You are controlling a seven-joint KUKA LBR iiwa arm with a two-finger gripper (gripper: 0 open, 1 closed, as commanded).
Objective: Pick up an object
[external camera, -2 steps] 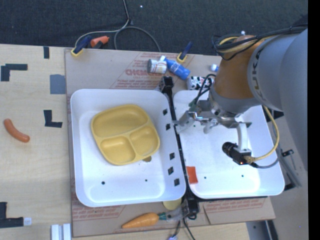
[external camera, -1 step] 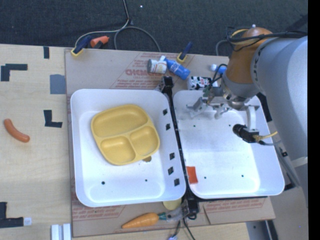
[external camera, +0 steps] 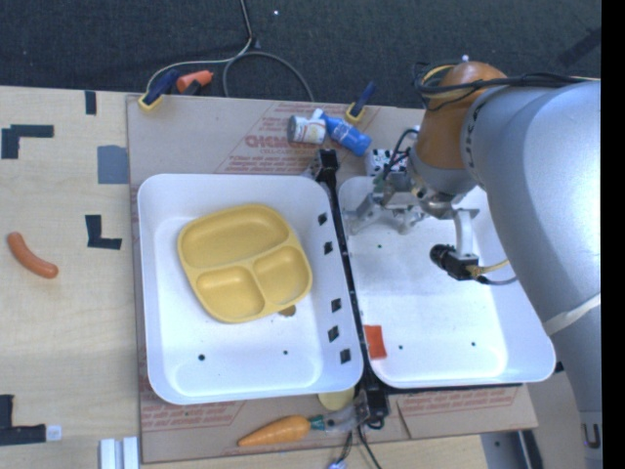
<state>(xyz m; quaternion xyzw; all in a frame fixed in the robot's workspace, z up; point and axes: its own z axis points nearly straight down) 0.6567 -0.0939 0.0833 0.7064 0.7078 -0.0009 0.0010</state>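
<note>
Nearest to us, on the brown cardboard sheet [external camera: 195,145] in front of the bins, lies an orange toy carrot with a green stem [external camera: 278,430], just outside the front edge of the left shallow white bin [external camera: 161,360]. In the right shallow white bin [external camera: 518,360], near its front left corner and close to the black divider between the bins, rests a small flat orange-red square piece [external camera: 373,341], lying free on the bin floor and well apart from the gripper. Further back, in the left bin, a yellow plastic plate with three compartments [external camera: 244,262] lies flat and slightly turned, with a small brown thing [external camera: 286,311] touching its front edge; we cannot tell what that is. Out to the left, on the pale wooden bench top [external camera: 59,360], sits an orange sausage-shaped toy [external camera: 32,255]. The grey arm with its orange band [external camera: 454,125] comes in from the right, and its gripper [external camera: 389,211] hangs over the back left part of the right bin, near the divider. We cannot tell how far the claw is open, and we see nothing held in it. Behind the bins, on the cardboard, a blue and white bottle [external camera: 332,130] lies on its side, and a yellow, blue and orange clamp [external camera: 176,83] grips the far left corner.
</note>
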